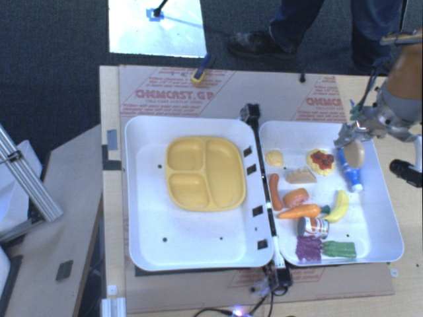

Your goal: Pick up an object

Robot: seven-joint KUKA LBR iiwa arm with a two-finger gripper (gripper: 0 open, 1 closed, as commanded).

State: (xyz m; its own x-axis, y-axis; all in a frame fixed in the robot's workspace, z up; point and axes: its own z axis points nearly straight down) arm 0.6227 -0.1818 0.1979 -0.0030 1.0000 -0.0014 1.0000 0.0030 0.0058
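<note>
Purple grapes [307, 249] and every other toy food lie unlifted in the right bin [386, 220], while the gripper [349, 134] hangs at its far edge, its state beyond telling.

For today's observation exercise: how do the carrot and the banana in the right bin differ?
The carrot is orange with a green end; the banana is yellow. The carrot lies nearly level across the view and looks straight, while the banana curves and stands more up-and-down. Both are toy foods lying in the right bin, close together.

We read "CHEMCAST GP" in red on the protective sheet [173, 92], far left; the far-right repeat is illegible.
</note>
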